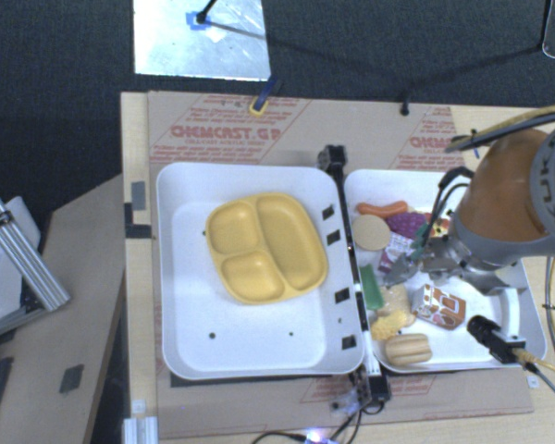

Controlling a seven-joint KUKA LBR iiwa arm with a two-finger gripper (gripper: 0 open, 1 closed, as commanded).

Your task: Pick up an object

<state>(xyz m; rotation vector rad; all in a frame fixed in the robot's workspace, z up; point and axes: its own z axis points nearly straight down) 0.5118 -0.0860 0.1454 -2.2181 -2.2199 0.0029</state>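
So the pick isn't done yet as far as I can tell. The arm [504, 197] is reaching in from the right of the frame and hanging over the right bin [536, 326], with the pincer [416, 268] sitting down low among the clutter in the middle of that bin. I honestly cannot tell whether it's apart or together, it's too small and dark against the pile, and nothing is visibly caught in it. So the grab and the lift are both looking like they're still left to do.

The right bin is carrying all the candidates: an orange carrot-like piece [382, 209] at the upper end, a purple item [409, 222] just beside it, a round tan disc [371, 234] below those, a red-and-white packet [441, 308] right of centre, a yellow lump [391, 322] and a bread-roll-looking thing [406, 349] at the lower edge.

The left bin [190, 340] is holding just a yellow divided plate [264, 246], three compartments, sitting tilted around its middle.
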